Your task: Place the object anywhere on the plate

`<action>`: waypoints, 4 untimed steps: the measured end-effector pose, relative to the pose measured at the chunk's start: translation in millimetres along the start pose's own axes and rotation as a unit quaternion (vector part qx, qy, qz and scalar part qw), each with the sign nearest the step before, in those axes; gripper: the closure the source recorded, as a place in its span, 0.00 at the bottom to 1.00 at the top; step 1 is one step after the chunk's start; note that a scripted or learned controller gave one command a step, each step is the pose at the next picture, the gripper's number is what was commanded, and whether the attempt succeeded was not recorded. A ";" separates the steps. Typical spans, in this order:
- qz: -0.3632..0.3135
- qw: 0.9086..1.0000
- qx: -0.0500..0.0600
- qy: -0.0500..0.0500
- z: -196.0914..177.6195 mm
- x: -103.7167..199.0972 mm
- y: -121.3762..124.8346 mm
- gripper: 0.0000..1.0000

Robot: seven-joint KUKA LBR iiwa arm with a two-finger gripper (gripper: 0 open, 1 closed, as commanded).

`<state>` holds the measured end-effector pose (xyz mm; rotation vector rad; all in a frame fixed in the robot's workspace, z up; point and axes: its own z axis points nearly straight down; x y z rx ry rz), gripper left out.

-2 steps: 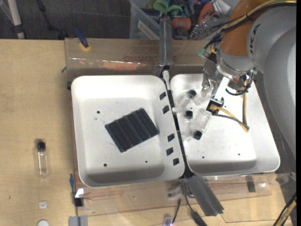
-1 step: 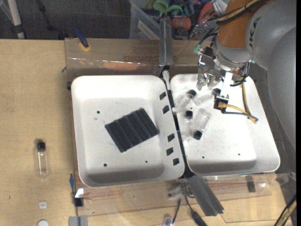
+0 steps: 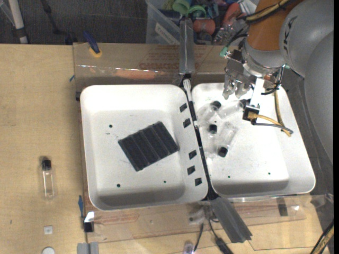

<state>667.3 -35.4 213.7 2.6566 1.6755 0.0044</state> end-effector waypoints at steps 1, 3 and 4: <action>0.001 1.000 0.000 0.001 -9.9 -0.9 1.0 1.00; -0.016 1.000 0.002 -0.001 -11.6 18.6 -9.7 1.00; 0.051 0.999 0.003 -0.001 7.5 34.0 -17.6 1.00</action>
